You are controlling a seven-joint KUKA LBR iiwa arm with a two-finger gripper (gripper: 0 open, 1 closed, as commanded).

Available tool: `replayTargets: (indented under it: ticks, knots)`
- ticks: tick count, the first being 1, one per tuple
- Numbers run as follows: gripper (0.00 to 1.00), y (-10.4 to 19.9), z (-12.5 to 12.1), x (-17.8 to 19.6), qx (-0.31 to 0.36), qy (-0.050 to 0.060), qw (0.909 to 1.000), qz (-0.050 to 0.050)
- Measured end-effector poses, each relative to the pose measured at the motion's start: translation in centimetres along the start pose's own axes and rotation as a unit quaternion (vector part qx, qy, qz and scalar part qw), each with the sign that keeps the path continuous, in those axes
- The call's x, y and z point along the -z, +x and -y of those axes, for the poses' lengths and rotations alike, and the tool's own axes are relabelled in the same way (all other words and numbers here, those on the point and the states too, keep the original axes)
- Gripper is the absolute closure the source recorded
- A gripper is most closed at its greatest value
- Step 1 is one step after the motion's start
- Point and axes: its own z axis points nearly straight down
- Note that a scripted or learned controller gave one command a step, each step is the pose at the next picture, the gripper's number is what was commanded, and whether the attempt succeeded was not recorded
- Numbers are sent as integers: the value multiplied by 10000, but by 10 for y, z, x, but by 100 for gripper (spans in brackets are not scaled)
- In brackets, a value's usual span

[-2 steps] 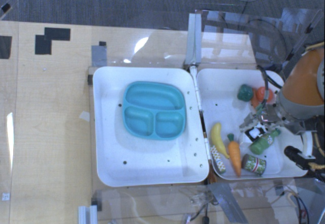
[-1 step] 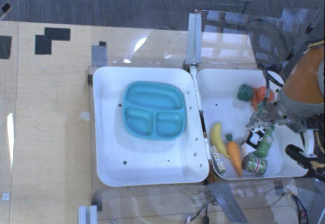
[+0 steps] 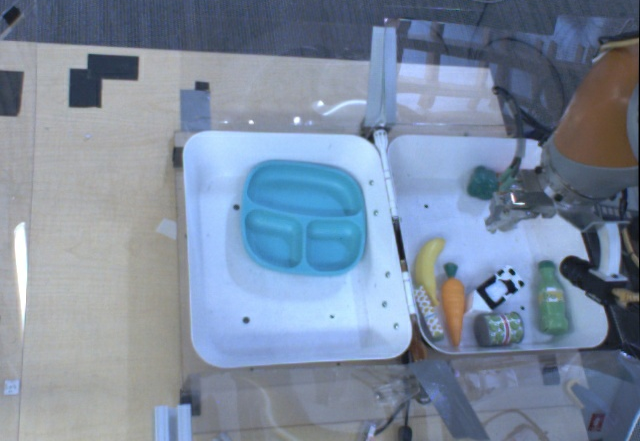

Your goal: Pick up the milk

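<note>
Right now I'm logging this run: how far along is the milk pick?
Nothing looks done yet: the milk sits on the floor of the right bin, between the carrot and the green bottle. In hand: the gripper is over that bin, up-view of the milk and apart from it. Left: move over the milk, descend, grasp and lift.

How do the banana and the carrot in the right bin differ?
The banana is yellow and curved; the carrot is orange and straight, with a green top. The banana lies nearer the divider between the bins; the carrot lies beside it, further in and nearer the front wall. Both are long, lying flat, pointing roughly the same way.
</note>
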Motion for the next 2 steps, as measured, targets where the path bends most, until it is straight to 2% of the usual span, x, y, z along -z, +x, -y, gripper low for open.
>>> replayTargets:
  ticks: [1, 2]
  knots:
    - [0, 0, 0, 0, -2, 1, 10000, -1]
    - [0, -1, 56, -61, -631, -20, 9980, 2]
